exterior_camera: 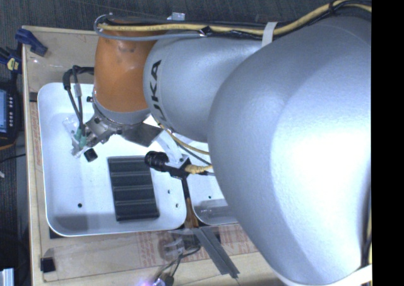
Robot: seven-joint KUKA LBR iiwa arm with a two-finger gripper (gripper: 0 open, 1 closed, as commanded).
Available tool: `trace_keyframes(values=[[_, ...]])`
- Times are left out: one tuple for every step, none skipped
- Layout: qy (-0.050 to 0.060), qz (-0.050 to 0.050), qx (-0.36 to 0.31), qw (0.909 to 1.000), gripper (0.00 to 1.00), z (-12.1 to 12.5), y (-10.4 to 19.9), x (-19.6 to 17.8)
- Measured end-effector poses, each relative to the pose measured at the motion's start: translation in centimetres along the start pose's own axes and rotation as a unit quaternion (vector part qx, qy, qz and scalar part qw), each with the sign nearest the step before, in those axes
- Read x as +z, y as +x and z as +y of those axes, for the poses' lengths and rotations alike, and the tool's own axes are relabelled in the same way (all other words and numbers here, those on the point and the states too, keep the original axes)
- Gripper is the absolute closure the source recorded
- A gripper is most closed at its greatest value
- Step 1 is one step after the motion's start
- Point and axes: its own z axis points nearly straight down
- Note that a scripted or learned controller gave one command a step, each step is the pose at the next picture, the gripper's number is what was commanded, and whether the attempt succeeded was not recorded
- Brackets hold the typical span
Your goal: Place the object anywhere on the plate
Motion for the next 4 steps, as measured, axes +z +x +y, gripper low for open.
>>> trace_keyframes(values=[[-0.001,0.000,-0.003,1.0000,1.00,3.0,-1.7,-1.2],[0.000,0.000,-0.060,0.9982,1.00,-3.3,2.3,-5.5],[0.000,-0.001,0.023,0.9997,1.00,0.7,0.3,-4.6],[0.001,0.000,-0.111,0.9938,1.00,-7.8,1.3,-6.0]])
